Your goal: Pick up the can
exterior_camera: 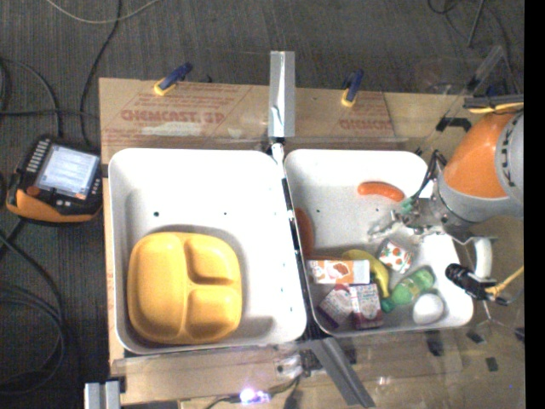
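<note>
Yellow tray [186, 284] sat in the left bin [119, 177]; the right bin [341, 164] held clutter along its near edge. The hand [398, 224] hung over that bin's right side, open or closed couldn't be told. The likely can [394, 254], red-white, lay just beside it, against the banana [372, 267]; best descend straight, clearing the banana.

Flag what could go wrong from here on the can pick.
1. The right bin is crowded at its near end: banana, cartons and a green bottle touch, so the tool could nudge or grab a neighbour.
2. No item there reads clearly as a can, so the target may be wrong.
3. The tool sits near the bin's right wall, risking contact.
</note>
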`<move>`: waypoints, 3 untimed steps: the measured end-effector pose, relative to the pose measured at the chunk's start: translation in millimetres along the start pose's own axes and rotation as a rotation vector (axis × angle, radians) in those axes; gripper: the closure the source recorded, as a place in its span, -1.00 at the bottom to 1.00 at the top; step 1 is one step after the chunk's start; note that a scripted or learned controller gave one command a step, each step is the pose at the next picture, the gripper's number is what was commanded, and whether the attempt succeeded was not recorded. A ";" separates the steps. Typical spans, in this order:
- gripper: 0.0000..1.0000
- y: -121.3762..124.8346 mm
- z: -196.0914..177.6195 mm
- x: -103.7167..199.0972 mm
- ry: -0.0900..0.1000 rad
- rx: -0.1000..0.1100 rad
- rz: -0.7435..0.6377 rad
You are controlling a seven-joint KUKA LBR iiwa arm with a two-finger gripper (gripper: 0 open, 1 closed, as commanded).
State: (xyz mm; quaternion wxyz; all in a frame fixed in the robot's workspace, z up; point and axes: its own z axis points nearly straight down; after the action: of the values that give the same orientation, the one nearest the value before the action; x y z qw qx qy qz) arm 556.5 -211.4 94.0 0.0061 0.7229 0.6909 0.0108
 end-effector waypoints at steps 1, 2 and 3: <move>-1.00 23.7 -65.0 4.5 -0.002 0.031 -0.347; -1.00 -29.3 4.5 7.6 -0.007 0.013 -0.361; 1.00 -27.5 -1.7 7.5 -0.004 0.013 -0.359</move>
State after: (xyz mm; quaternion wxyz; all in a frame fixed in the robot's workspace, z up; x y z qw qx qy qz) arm 529.3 -202.7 95.1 0.0048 0.5878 0.8090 0.0039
